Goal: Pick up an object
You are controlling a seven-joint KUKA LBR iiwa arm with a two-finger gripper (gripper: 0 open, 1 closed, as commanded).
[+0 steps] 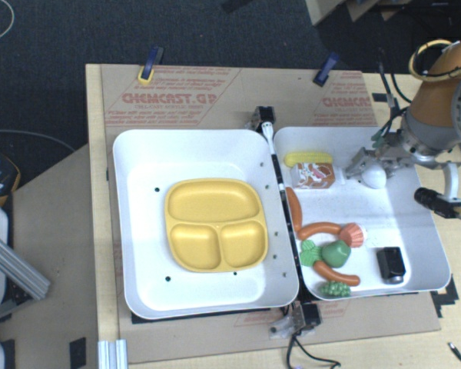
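My gripper (378, 166) hangs over the back right part of the right bin (422, 229), below the grey wrist with its orange band. A small white rounded object (374, 178) lies directly under it, touching or nearly touching it. Further left in the same bin are a yellow toy (307, 158), a red and white packet (315, 176), an orange sausage shape (293, 206), a longer red-orange one (321, 229), a green toy vegetable (335, 253) and a black block (390, 264).
The left bin (138, 206) holds a yellow divided plate (215, 225). A small orange piece (338, 277) and a green sprig (335, 289) lie at the right bin's front edge. A black divider (276, 175) separates the bins.
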